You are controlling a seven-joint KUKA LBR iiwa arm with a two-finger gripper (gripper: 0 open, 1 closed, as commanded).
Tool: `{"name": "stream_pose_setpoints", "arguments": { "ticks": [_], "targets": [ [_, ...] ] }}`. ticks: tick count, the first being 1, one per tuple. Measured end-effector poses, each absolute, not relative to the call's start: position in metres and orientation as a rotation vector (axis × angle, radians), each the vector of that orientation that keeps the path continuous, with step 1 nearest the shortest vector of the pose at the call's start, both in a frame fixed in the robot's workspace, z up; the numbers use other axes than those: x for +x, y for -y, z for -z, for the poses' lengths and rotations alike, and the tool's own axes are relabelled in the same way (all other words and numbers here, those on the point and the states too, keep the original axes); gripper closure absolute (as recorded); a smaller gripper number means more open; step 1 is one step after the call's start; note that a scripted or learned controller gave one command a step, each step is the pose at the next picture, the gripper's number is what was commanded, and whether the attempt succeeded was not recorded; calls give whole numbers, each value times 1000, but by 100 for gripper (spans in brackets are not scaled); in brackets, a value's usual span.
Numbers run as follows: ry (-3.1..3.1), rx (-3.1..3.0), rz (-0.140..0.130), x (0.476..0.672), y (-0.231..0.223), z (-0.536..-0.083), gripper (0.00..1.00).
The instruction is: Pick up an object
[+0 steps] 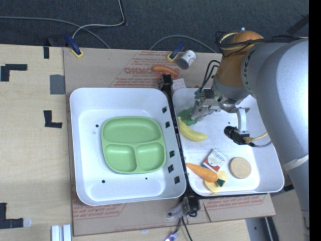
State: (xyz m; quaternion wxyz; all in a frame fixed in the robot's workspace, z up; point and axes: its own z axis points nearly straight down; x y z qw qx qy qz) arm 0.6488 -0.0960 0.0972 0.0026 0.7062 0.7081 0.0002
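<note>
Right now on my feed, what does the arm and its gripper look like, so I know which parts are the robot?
The arm is a thick, rounded, glossy grey body coming in from the right, with an orange band above the wrist. Thin dark cables loop around that orange section. The gripper is a small metallic grey assembly with dark parts, over the right bin.

My gripper (pixel 196 112) hangs low in the right bin (pixel 266 182), at its upper left, over a green object (pixel 186 117) just above the banana (pixel 191 131). Lower in the frame lie a carrot (pixel 201 171), a small packet (pixel 215 159) and a round cookie (pixel 240 167). The left bin (pixel 85 109) holds a green divided plate (pixel 133 144).
</note>
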Motion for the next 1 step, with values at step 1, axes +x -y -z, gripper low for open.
{"name": "stream_pose_setpoints", "arguments": {
  "ticks": [1],
  "targets": [
    [-2220,2215,0,649,96,-97,0]
  ]
}}
